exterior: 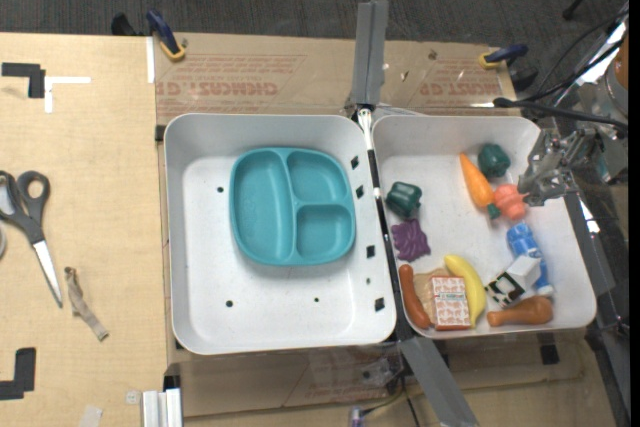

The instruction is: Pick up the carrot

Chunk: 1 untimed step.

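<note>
Scissors [32, 227] on bench [90, 145] far left. Teal divided plate [293, 206] in left bin [190, 245]. Right bin [440, 150]: carrot [476, 181] lying near back, free, beside dark green toy. Gripper [548, 175] at right rim, near carrot; jaws' state cannot tell.

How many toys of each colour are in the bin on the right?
Orange: 2, carrot, and another
Green: 2
Purple: 1
Yellow: 1, banana
Blue: 1
Red-brown: 2, sausage and one
Box: 1
Black and white: 1
Total: 11
</note>
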Each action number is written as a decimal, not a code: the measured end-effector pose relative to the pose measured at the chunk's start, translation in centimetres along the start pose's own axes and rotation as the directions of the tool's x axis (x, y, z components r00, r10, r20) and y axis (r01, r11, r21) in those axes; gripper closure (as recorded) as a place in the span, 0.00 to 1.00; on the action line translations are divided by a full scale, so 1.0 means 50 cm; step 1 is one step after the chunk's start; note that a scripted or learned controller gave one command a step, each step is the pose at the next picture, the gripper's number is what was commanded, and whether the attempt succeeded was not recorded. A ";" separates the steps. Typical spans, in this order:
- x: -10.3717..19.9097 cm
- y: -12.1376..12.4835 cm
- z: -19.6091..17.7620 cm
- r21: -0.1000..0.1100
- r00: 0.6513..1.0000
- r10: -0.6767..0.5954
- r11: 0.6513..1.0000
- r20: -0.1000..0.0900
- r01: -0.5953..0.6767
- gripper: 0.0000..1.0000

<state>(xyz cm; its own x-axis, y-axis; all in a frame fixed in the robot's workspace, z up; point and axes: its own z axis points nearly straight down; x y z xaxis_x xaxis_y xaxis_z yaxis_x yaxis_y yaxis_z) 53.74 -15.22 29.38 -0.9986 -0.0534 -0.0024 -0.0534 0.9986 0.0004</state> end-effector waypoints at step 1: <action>0.000 0.000 0.000 0.000 1.000 0.000 1.000 0.000 0.000 0.00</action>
<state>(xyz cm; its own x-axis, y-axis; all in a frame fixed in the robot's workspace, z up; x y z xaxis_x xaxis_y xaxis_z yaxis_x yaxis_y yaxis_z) 53.74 -15.22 29.39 -0.9986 -0.0533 -0.0027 -0.0533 0.9986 0.0003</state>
